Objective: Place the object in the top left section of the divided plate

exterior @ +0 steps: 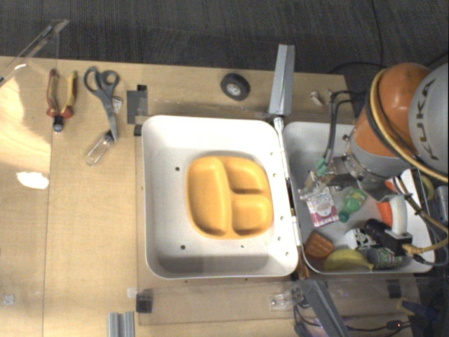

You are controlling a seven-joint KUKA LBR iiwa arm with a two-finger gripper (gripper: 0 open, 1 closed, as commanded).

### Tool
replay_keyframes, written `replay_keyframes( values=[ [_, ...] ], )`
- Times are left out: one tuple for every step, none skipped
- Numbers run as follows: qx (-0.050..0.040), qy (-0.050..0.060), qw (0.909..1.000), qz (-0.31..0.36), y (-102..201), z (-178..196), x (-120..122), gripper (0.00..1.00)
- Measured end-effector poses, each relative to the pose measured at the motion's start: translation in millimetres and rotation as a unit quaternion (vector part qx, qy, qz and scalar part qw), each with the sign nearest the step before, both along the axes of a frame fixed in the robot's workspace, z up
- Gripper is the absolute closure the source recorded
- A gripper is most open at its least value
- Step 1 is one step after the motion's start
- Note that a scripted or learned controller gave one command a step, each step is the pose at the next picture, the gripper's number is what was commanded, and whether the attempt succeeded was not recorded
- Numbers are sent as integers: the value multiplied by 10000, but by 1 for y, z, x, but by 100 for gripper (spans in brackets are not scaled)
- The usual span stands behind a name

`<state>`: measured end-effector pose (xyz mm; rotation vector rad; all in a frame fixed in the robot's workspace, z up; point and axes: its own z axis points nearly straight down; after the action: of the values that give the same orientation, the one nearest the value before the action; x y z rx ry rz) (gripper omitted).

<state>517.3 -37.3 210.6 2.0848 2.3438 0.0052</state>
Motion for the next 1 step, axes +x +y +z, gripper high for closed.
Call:
replay_keyframes(
  values=[
    [3,10,9997,-230,61,7,79,100]
  ],
)
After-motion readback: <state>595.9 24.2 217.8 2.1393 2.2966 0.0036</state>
